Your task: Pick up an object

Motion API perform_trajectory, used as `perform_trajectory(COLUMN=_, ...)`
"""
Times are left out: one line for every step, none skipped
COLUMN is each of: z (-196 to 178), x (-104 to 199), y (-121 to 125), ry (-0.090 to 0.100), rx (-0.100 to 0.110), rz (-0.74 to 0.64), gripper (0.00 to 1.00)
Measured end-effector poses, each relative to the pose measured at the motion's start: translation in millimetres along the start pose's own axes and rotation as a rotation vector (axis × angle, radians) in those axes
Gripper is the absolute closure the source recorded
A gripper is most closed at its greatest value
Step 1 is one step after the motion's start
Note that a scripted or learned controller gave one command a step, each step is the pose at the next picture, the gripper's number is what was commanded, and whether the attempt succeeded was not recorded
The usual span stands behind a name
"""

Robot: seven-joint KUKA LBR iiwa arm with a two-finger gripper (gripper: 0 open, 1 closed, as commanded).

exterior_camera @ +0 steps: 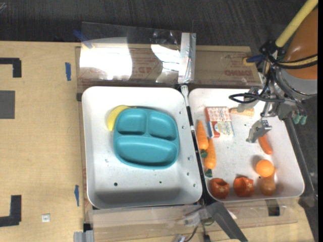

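Claw [258,130] hovering, grip state unclear; small carrot [265,145] just below-right, long axis slanting away diagonally.

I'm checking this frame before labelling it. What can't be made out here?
- Gripper, camera view: too small and blurred to read its jaws.
- Yellow object, left bin: mostly hidden under the teal tray.
- Small carton, right bin: print too small to read.
- Arm: cut off by the right edge.

Grey arm [298,44] from the right, wrist angled down-left, gripper [258,131] low over the bin.
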State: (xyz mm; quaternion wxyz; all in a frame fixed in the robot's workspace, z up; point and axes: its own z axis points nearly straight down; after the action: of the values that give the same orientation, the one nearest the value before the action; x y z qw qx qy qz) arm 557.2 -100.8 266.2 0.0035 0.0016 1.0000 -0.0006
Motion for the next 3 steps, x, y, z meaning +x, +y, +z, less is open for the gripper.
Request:
perform_trajectory(z=148, x=-49, y=7, ry=0.014, rx=-0.003, rz=0.046, gripper=0.0)
perform_trajectory(z=169, x=-56, y=5, ry=-0.019, rx=-0.002, rz=0.091, gripper=0.0)
perform_trajectory(z=166, x=-41, y=6, ry=-0.033, rx=-0.004, rz=0.217, gripper=0.0)
